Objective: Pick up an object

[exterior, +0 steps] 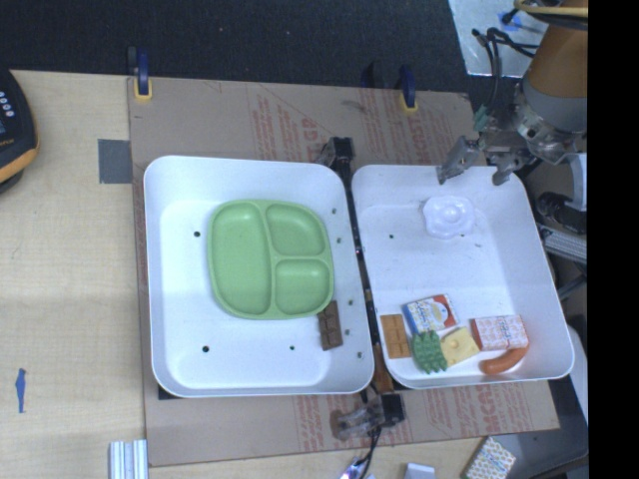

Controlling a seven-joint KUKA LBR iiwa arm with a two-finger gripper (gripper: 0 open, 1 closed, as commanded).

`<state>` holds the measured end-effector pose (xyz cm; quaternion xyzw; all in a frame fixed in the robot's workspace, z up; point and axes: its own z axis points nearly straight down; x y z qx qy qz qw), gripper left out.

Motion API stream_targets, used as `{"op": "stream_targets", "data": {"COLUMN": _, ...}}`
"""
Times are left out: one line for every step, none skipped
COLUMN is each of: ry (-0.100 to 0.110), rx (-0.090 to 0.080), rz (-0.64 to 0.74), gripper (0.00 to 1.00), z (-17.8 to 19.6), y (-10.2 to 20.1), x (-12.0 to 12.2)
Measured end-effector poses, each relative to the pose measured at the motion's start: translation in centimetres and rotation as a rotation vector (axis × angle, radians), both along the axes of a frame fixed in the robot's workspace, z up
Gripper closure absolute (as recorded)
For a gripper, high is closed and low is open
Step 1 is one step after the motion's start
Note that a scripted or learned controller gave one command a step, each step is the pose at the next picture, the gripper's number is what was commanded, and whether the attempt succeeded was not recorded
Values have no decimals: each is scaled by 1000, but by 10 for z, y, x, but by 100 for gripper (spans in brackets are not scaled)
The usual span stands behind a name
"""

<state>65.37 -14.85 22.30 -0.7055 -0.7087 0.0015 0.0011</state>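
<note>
— Jaws? Spread, nothing between, poised over right bin (pixel 539 267) far edge.
— Target? Sausage (pixel 502 361) at near right corner, long axis lying left-right, right end tilted slightly away.

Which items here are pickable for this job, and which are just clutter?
For the job: pincer, clear lid, small carton, green toy, cheese wedge, pink box, sausage, brown block, green plate.

Lying about: blue clamps, yellow device.
</note>
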Motion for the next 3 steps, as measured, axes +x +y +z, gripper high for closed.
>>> {"op": "stream_targets", "data": {"ry": 13, "rx": 3, "rz": -1, "gripper": 0, "z": -107, "y": 22, "x": -49}}
{"op": "stream_targets", "data": {"ry": 4, "rx": 1, "rz": -2, "gripper": 0, "z": -70, "y": 26, "x": -121}}
{"op": "stream_targets", "data": {"ry": -7, "rx": -4, "rz": -2, "gripper": 0, "z": -115, "y": -53, "x": -28}}
